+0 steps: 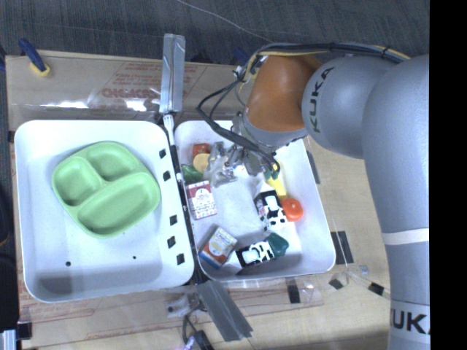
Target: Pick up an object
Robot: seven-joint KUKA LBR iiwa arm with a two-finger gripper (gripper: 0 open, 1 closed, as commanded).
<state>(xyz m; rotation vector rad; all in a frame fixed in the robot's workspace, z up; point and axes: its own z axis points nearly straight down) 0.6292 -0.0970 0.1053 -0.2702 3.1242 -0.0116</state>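
The end effector [232, 162] is lowered into the far end of the right bin [318, 224], over a cluster of small things; whether it is released or clenched cannot be told, because the metal parts blur together under the wrist. No item is seen to be gripped.

Several candidates lie in that bin. A small red card box [202, 200] lies flat near the bin's left wall, just beside the divider. It is judged to be light and stiff, with thin edges; lying flat, it is best taken across its short width, though its face may prove slippery. A small carton [217, 246] lies tilted nearer the front edge; it is probably light and slightly crushable, so a gentle squeeze across its narrow sides is advised. Two black-and-white toy cows [271, 210] and [255, 254] are seen toward the right and front; they look rigid and irregular, and the body is the safest hold. An orange ball [292, 209] touches the upper cow; it is round and likely to roll away. A red and yellow piece [201, 152] lies beside the end effector.

The left bin [29, 195] holds a green divided plate [106, 187], broad and shallow, graspable only at its rim.
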